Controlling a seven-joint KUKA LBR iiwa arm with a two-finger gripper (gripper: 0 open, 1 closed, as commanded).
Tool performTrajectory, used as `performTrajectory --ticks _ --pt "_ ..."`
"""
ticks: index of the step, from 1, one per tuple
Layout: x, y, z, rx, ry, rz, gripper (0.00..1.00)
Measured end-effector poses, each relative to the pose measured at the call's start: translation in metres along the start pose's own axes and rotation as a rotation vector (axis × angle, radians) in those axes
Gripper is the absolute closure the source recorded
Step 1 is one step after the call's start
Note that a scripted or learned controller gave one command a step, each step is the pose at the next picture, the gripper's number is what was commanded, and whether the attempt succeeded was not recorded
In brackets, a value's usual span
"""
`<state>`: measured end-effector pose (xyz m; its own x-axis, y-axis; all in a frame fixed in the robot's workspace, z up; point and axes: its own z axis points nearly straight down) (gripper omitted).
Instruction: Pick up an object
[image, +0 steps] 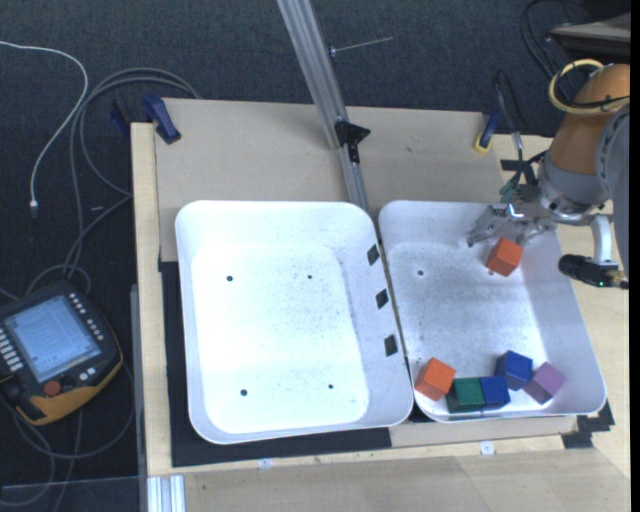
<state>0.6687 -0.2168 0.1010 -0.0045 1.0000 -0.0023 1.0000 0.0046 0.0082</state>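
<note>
orange block: sat just below your gripper, above right bin
jaws: spread; grip on block, can't tell

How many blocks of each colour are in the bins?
Orange blocks: 2, one small orange cube in the right bin's near corner, one orange cube just below the tool
Blue blocks: 2, and
Green blocks: 1, dark green cube
Purple blocks: 1, pale purple cube
Total: 6
</note>
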Motion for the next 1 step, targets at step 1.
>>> performTrajectory --ticks 1 --pt "0.0158 -0.0297 -0.0035 -0.001 -0.011 0.006 0.00"
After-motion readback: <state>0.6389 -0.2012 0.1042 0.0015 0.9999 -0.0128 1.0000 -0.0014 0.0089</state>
